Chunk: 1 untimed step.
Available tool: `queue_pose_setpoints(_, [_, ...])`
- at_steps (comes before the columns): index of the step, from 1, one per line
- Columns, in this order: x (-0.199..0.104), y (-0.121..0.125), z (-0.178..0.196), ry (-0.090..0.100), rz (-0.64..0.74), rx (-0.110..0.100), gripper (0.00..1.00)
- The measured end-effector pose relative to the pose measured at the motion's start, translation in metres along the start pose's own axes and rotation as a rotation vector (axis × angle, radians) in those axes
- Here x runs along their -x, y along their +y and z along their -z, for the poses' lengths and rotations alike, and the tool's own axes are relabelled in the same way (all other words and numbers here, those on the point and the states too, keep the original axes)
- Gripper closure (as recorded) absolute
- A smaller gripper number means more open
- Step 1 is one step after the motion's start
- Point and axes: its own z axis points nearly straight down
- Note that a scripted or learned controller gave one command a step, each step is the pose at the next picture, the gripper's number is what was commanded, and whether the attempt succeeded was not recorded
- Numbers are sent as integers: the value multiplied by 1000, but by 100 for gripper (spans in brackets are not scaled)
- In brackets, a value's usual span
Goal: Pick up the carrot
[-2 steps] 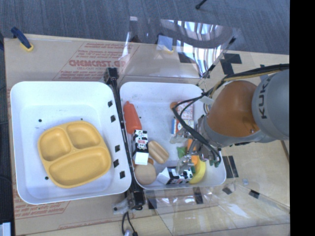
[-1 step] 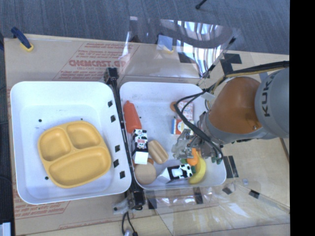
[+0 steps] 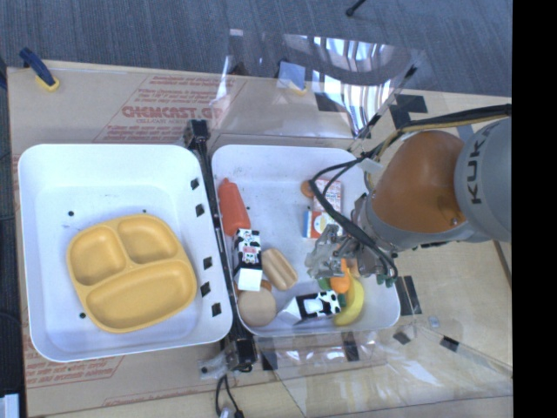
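A small orange carrot (image 3: pixel 342 283) with a green end lies in the right bin (image 3: pixel 287 159) near its front right corner, beside a yellow banana (image 3: pixel 352 303). My gripper (image 3: pixel 332 258) hangs low over the bin, directly above and touching or nearly touching the carrot's far side. The wrist and its cables hide part of the carrot. Nothing is seen lifted off the bin floor.
The right bin also holds a long orange-red piece (image 3: pixel 232 207), a cow-patterned carton (image 3: pixel 248 252), a hot dog bun (image 3: pixel 279 269), a tan round piece (image 3: pixel 257 306), another cow-patterned carton (image 3: pixel 318 305) and a box (image 3: pixel 324 209). A yellow divided plate (image 3: pixel 130 273) lies in the left bin (image 3: pixel 52 172).
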Motion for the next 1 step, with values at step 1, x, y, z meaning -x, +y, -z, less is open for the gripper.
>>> queue_pose_setpoints(1, [-19,-12,17,39,-459,5,100])
